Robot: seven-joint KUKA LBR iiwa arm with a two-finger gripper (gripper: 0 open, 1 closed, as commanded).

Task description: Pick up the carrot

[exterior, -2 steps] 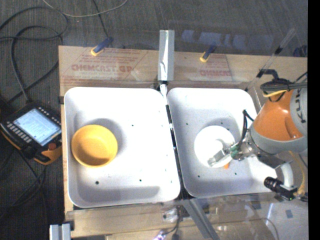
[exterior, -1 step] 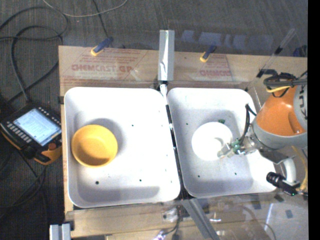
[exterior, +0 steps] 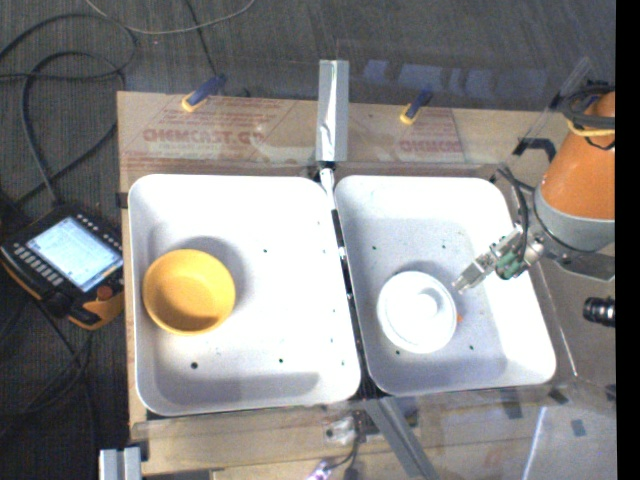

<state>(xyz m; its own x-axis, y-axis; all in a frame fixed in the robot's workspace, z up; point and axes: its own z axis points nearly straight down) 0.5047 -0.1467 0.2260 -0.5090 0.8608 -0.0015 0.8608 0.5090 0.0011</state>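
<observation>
My bench [exterior: 230, 133], a brown board, carries two white bins side by side, the left bin [exterior: 290, 368] and right bin [exterior: 520, 358], edges touching at mid-surface.

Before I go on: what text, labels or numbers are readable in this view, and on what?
Red print on the cardboard sheet behind the left bin: blurred, unreadable.
Red print on the same cardboard behind the right bin: blurred, unreadable.
Lit screen of the handheld pendant: too small to read.
</observation>
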